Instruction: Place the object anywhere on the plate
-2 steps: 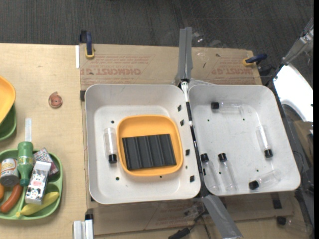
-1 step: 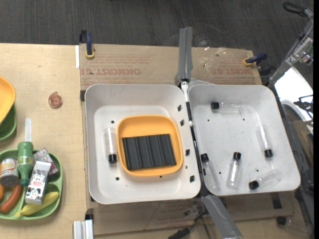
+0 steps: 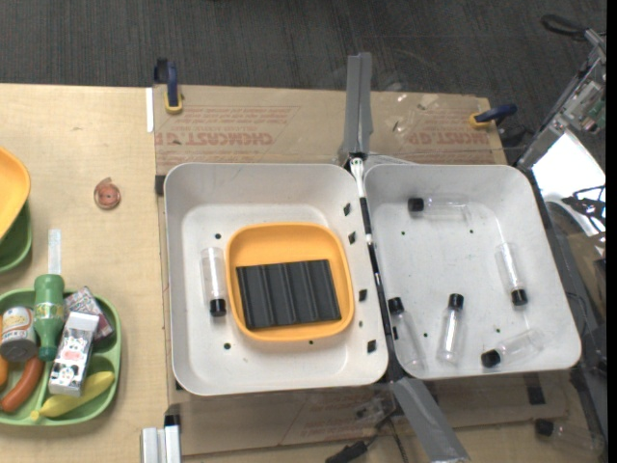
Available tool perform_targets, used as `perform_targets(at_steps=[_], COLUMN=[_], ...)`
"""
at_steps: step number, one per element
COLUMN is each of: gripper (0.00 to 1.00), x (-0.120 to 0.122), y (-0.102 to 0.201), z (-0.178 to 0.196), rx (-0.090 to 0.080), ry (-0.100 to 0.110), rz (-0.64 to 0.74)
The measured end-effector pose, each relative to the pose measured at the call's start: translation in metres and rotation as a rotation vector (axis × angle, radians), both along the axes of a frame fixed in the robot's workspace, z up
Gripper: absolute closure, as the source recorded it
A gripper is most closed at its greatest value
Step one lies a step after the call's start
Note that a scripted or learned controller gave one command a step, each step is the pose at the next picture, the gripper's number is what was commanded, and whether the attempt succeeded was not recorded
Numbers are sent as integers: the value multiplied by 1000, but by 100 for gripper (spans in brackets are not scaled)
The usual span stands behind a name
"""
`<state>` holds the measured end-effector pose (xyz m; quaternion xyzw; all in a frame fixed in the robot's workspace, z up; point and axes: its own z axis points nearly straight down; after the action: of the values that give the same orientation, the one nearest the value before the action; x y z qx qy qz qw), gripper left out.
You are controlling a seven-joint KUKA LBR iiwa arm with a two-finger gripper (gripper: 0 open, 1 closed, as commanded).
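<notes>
1. Claw released or clenched? I cannot tell, so I count nothing as held.
2. The right bin (image 3: 434, 258), on the arm's entry side, has clear black-capped vials lying loose: the top vial (image 3: 439, 205), the side vial (image 3: 509, 273), the middle vial (image 3: 450, 326) and the corner vial (image 3: 511, 347).
3. A fifth vial (image 3: 211, 278) lies in the left bin (image 3: 193, 201), just beside the orange plate (image 3: 289, 234) but not on it.
4. A black ribbed block (image 3: 289, 294) covers the plate's middle.
5. My call: grip across a vial's body, since they likely roll, and set it down low along the ribs.
</notes>
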<state>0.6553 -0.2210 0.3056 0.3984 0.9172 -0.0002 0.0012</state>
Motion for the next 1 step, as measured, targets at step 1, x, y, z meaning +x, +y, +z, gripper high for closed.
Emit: perform_targets(at_steps=[1], gripper=[0], x=[1], y=[-1], z=[-7], rx=[0], ry=[-1], rz=[303])
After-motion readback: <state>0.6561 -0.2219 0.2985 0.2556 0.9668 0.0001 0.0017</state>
